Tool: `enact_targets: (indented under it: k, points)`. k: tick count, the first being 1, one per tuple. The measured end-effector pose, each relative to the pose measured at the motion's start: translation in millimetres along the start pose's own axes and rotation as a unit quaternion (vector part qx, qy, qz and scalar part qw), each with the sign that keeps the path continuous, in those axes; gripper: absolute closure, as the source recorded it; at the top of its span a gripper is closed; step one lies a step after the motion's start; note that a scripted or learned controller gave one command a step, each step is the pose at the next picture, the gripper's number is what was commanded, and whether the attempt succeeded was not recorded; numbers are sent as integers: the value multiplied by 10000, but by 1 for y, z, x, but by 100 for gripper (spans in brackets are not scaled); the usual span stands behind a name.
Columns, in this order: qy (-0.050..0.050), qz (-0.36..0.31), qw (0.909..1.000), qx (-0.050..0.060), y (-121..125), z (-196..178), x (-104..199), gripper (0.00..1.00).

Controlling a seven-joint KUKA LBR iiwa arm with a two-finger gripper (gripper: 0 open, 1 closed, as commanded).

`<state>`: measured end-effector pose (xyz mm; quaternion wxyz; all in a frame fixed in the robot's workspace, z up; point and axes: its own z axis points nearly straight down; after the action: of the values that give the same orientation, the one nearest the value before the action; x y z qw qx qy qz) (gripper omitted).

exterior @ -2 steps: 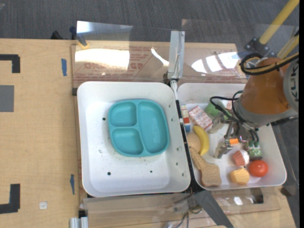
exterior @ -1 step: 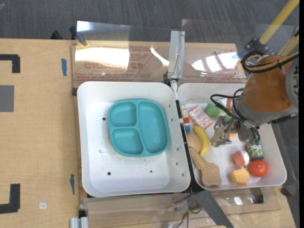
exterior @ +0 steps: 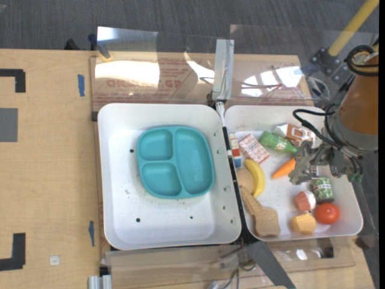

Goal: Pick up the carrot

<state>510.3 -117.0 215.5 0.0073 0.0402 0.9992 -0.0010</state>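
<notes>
A slice of bread point(exterior: 263, 214) lay at the near rim of the right bin point(exterior: 352, 200), nearest the camera. The carrot point(exterior: 283, 170) lay beyond it, just right of the banana point(exterior: 256, 177), its long axis slanting up to the right. The gripper point(exterior: 305, 167) hovered immediately right of the carrot, apparently holding nothing, though its spread could not be told.

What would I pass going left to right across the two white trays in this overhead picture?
Teal divided plate → banana → carrot → red tomato. The plate lies in the left bin; the rest lie in the right bin, where the gripper sits just right of the carrot.
</notes>
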Motion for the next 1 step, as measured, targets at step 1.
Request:
enact_targets:
  k: [1]
  points:
    - [22,603,9982,-3,19,118,-24,100]
